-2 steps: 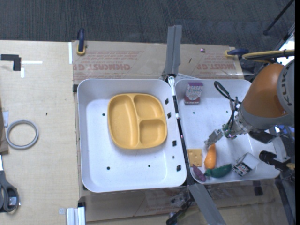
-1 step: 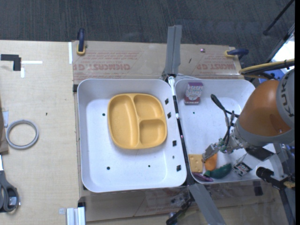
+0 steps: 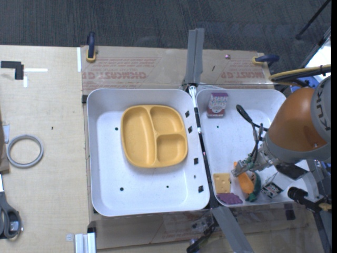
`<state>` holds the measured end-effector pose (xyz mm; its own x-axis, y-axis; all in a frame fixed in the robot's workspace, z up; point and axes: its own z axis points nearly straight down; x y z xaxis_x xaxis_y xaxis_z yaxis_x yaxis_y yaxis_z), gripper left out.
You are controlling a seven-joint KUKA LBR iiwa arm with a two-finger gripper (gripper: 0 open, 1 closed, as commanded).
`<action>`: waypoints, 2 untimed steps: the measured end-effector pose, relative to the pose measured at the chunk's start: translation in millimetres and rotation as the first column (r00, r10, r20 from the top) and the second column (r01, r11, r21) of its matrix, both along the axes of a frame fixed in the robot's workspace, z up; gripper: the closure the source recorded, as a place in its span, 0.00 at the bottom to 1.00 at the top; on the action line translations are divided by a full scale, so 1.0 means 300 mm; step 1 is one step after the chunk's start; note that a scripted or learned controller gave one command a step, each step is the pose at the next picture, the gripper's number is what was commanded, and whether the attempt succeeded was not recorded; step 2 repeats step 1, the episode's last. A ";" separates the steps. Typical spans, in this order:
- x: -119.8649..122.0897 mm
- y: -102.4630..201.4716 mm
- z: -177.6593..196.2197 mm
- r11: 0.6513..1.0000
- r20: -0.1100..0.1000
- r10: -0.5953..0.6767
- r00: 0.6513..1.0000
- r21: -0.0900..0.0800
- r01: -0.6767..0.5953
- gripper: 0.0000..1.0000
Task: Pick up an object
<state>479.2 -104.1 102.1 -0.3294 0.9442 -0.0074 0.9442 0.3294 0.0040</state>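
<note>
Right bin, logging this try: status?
End effector low in right bin, beside toy carrot. Nothing seen gripped. Cheese wedge, purple piece close by.

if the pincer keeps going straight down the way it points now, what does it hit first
Most likely the orange carrot-like toy right under the pincer in the right bin; depth is unclear from above.

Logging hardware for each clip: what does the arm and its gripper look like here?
The arm is grey with a broad, rounded orange band above the wrist and dark lettering at the frame edge. Its gripper is a small metallic grey assembly on a slim wrist.
</note>
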 end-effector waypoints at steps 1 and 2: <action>-0.003 -0.133 0.412 1.000 -0.006 -0.002 1.000 0.004 0.003 1.00; -0.003 -0.133 0.412 1.000 -0.006 -0.002 1.000 0.004 0.003 1.00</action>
